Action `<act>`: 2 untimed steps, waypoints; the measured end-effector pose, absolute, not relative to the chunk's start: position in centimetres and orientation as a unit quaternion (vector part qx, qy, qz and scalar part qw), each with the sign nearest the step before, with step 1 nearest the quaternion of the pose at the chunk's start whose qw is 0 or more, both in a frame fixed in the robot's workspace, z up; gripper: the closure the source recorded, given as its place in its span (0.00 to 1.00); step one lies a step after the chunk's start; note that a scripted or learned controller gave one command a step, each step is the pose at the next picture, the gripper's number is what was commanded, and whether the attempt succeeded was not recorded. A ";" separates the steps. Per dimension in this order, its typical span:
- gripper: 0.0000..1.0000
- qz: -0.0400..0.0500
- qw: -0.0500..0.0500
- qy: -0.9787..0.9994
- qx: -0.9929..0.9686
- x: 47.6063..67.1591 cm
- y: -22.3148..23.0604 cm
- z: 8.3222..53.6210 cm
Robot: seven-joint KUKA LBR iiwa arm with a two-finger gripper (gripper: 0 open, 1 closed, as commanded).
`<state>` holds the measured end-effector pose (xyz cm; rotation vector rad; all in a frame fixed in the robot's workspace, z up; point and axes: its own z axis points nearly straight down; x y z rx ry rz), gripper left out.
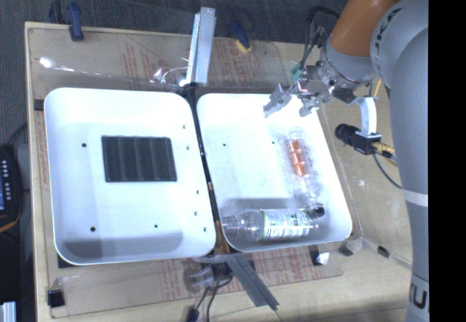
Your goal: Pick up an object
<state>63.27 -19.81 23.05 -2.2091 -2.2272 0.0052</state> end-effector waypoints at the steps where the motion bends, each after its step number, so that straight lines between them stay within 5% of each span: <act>1: 0.00 0.001 0.001 -0.760 -0.650 62.5 -20.8 20.3; 2: 0.00 0.001 0.002 -0.738 -0.674 57.4 -20.9 19.0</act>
